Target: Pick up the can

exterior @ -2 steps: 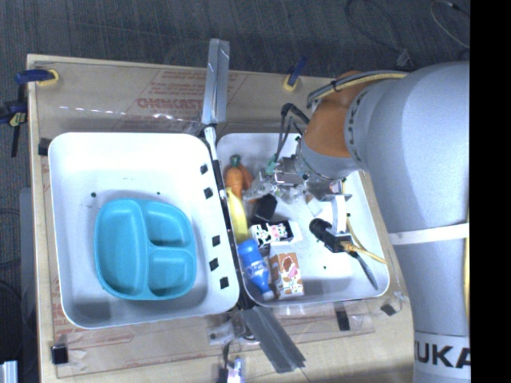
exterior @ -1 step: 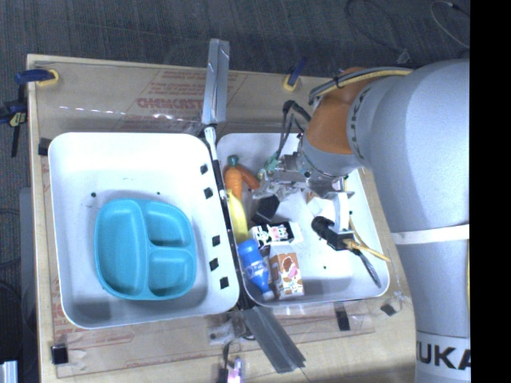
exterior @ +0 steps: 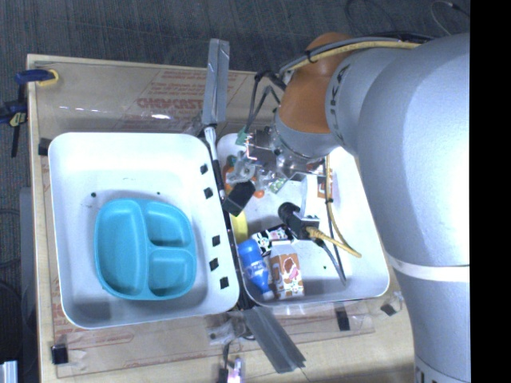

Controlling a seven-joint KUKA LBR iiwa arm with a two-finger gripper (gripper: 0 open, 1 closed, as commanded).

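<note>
Right bin holds blue can (lying flat), gripper above.

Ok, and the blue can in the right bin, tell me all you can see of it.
The can is a small blue cylinder with a lighter, glossy patch along its side; it looks like metal, though any label is too blurred to read. It lies on its side on the floor of the right bin, near the front left corner, close to the wall between the bins. A brown packet lies right beside it, apparently touching. The tool is up over the bin's back part, away from it.
</note>
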